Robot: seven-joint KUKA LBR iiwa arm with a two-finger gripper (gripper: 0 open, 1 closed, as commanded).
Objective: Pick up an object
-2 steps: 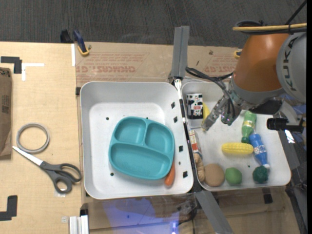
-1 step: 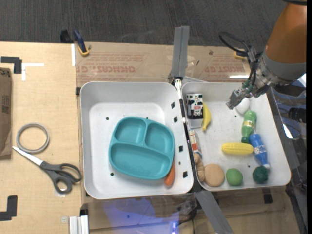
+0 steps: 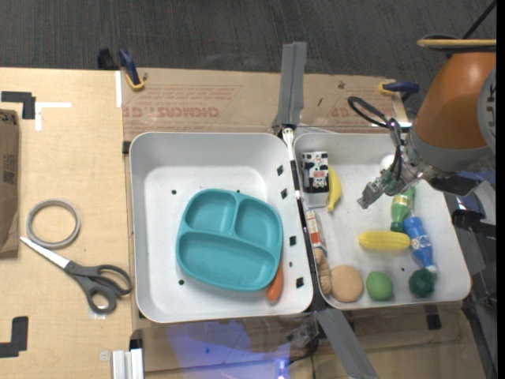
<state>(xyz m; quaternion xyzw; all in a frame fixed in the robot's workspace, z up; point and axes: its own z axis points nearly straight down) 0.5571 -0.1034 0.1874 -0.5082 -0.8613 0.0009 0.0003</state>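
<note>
Nothing is picked up yet, tbh: gripper (image 3: 377, 189) is parked over the right bin (image 3: 450, 290) beside the green bottle (image 3: 401, 208); finger state can't be told.

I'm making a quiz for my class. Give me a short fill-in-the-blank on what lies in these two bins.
1. The teal divided tray lies in the ____ bin.
2. The carrot lies against the tray's lower ____ corner.
3. The corn cob is coloured ____.
4. The gripper hangs over the ____ bin.

Missing words: left; right; yellow; right
</note>
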